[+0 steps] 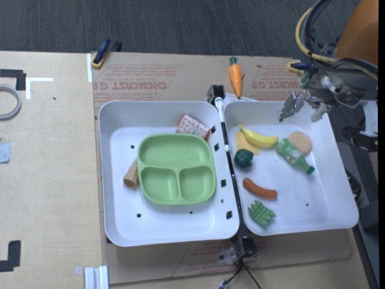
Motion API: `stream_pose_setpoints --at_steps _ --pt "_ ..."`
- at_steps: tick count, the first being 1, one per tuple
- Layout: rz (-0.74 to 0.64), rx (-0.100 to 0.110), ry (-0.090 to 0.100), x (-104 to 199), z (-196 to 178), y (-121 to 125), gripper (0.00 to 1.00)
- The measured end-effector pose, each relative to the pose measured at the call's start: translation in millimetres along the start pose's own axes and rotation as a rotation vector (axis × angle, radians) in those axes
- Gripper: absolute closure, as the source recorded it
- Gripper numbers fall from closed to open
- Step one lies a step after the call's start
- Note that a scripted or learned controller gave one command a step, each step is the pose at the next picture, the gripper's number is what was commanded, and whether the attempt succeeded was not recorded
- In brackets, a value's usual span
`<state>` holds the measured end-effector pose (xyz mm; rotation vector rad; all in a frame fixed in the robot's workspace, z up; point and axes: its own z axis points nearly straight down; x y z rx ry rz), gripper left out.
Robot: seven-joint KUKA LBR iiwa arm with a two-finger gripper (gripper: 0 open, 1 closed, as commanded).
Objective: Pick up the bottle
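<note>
The bottle point(295, 156) is small and green with a pale label. It lies on its side in the right bin point(325, 212), cap toward the lower right, touching a tan round bun point(300, 141). My gripper point(301, 111) hovers over the bin's back right corner, up and slightly right of the bottle. It is open and nothing sits between its fingers.
The right bin also holds a banana point(260, 138), a yellow wedge point(242, 143), a broccoli piece point(243, 158), a sausage point(260, 189) and a green leafy toy point(261, 212). The left bin point(117, 215) holds a green divided plate point(177, 168), a cone point(131, 174) and a small box point(192, 125). A carrot point(234, 77) lies behind the bins.
</note>
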<state>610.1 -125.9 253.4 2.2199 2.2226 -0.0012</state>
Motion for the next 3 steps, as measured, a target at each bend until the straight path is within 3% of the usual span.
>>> stream_pose_setpoints --at_steps 1,2,3 --pt "-0.238 -0.001 0.0 -19 125 -36 0.0" --pt "-0.236 -0.003 -0.002 -20 115 -35 1.0" --pt "-0.617 -0.002 -0.001 37 12 -85 1.0"
